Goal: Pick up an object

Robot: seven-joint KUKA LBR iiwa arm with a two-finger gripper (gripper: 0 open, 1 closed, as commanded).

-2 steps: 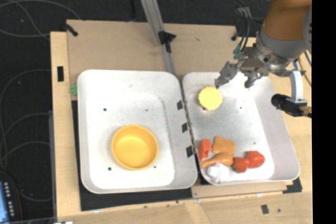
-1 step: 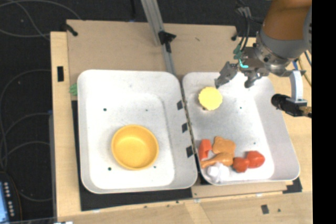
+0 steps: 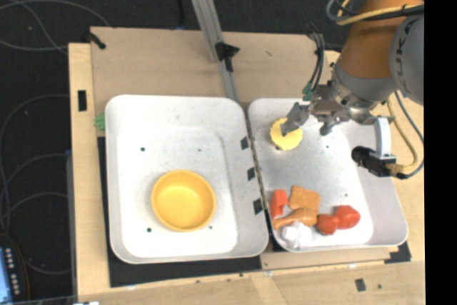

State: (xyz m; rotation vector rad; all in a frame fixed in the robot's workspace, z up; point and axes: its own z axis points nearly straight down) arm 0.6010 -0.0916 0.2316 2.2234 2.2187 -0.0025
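My gripper (image 3: 308, 121) hangs over the back of the right bin (image 3: 335, 161), open, its two dark fingers spread. The left finger (image 3: 291, 123) overlaps a small pale yellow round object (image 3: 286, 138) near the bin's back left; nothing sits between the fingers. At the bin's front lie an orange carrot-like piece (image 3: 278, 202), a tan cookie-like piece (image 3: 303, 201), a red object (image 3: 338, 218) and a white object (image 3: 300, 236). A yellow bowl (image 3: 183, 200) rests in the left bin (image 3: 171, 132).
A slanted metal rail (image 3: 207, 18) runs from the top down to the gap between the bins. Black clips (image 3: 251, 171) line the divider. Cables and a black connector (image 3: 371, 159) hang off the arm at the right bin's right side.
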